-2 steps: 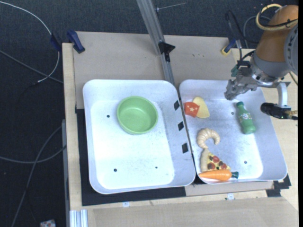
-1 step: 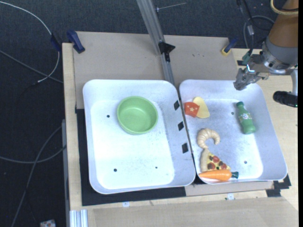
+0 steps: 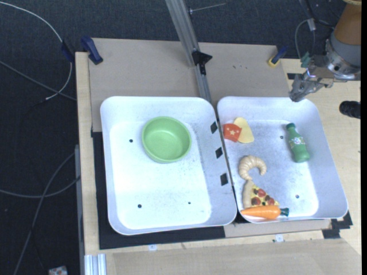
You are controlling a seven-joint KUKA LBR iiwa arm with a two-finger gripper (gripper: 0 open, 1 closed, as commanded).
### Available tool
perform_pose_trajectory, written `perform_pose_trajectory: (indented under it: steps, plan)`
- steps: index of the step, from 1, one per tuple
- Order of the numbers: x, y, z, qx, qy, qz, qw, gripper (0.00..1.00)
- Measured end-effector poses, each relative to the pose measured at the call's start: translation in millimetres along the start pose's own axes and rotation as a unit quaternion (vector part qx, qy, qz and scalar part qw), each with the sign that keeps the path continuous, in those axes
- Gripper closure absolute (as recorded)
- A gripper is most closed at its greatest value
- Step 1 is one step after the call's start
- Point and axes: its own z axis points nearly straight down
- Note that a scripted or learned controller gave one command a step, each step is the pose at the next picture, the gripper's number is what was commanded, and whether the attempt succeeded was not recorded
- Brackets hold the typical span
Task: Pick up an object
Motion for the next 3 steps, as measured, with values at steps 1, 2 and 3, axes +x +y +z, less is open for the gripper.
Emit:
perform_pose_trajectory:
  steps: [1, 2, 3]
  plan:
    - [45.4, -7.5, 3.5, 0.008, 0.003, -0.002, 1.0, 1.0]
    - [92.8, -11.8, -3.5, 0.008, 0.003, -0.002, 1.0, 1.0]
    - [139.9, -17.2, -7.4, 0.009, 0.003, -0.002, 1.0, 1.0]
